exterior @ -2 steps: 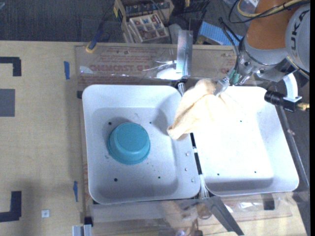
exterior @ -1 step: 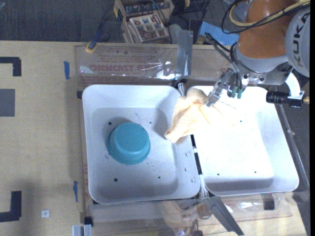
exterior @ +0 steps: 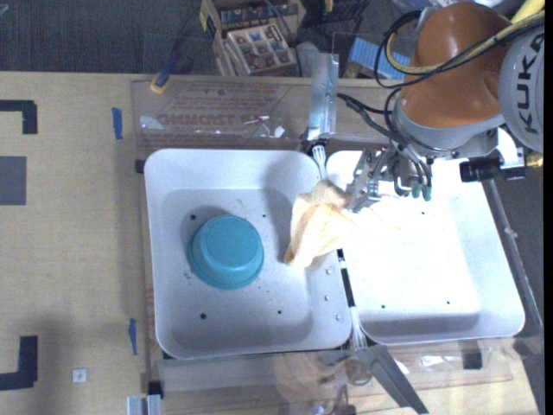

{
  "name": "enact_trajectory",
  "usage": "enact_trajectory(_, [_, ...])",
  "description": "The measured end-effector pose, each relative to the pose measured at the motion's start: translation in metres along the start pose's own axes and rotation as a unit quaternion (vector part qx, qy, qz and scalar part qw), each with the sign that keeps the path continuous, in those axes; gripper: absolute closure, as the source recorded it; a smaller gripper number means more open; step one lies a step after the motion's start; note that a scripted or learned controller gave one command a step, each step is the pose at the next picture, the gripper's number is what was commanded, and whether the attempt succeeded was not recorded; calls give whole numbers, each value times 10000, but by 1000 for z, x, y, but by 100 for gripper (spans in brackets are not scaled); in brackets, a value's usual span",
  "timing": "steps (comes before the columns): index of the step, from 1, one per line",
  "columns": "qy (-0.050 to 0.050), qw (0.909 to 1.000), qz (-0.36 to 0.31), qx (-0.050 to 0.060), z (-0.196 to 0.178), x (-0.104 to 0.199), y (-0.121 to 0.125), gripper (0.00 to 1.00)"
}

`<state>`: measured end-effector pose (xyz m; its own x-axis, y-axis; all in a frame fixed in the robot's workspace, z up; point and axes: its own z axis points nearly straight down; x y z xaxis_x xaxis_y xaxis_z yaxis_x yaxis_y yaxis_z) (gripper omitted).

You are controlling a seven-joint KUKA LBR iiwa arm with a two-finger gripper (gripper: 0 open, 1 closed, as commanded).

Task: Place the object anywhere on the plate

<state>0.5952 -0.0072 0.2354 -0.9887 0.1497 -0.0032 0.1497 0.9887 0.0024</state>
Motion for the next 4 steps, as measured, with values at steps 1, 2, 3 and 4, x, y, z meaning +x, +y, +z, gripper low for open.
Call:
enact_trajectory(1, [5, 9973, -729, 1, -7, 33, 38, 100])
enact_trajectory(2, [12, 9972, -751, 2, -7, 64, 73, 100])
enact_trajectory(3, [15, 9971, -761, 3, 8, 97, 110, 100])
enact_trajectory(4, [11, 9971, -758, 2, 8, 96, 110, 0])
